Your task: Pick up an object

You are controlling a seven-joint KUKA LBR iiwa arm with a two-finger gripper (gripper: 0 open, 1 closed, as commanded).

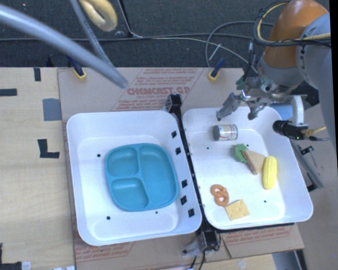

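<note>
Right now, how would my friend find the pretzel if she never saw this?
Look in the right white bin, along its near side. The pretzel lies there, just up-left of a yellow cheese square. It is the only brown, twisted thing with holes.

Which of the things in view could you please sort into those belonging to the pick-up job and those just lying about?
Job:
two-finger gripper
small silver can
yellow corn cob
brown pretzel
yellow cheese wedge
green-topped carrot piece

Lying about:
blue divided plate
yellow clamps
</note>
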